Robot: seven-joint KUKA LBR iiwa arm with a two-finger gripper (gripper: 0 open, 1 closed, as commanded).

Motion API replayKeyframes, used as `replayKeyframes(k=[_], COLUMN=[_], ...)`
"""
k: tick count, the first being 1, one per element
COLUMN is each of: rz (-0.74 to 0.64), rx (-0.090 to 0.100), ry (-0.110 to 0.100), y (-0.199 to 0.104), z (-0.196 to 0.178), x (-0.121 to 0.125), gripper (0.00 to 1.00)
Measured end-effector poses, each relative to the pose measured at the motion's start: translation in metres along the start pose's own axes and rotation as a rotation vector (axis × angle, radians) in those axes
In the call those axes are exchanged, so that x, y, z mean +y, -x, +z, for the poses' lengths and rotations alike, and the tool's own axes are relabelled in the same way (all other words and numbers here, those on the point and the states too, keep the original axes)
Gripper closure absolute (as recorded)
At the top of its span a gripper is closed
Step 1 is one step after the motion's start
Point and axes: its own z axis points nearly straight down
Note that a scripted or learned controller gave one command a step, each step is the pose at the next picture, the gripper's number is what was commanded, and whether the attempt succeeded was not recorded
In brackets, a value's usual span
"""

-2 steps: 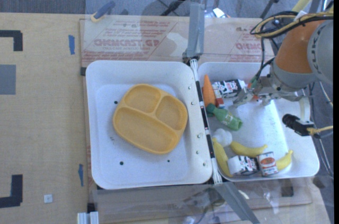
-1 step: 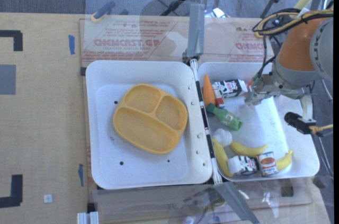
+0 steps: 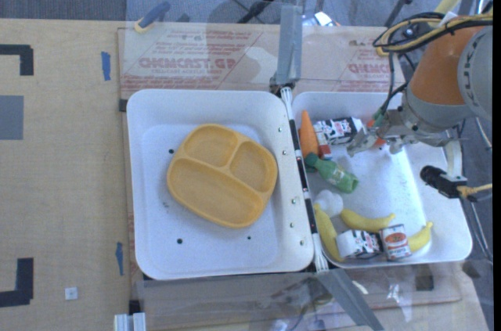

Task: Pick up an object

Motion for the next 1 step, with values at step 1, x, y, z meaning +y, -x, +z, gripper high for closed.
replayKeyframes(k=[1], rz=[0.002], rx=[-0.001], ry=[0.004], y=[0.0008], z=[-0.0106], x=[0.0008], gripper=[1.00])
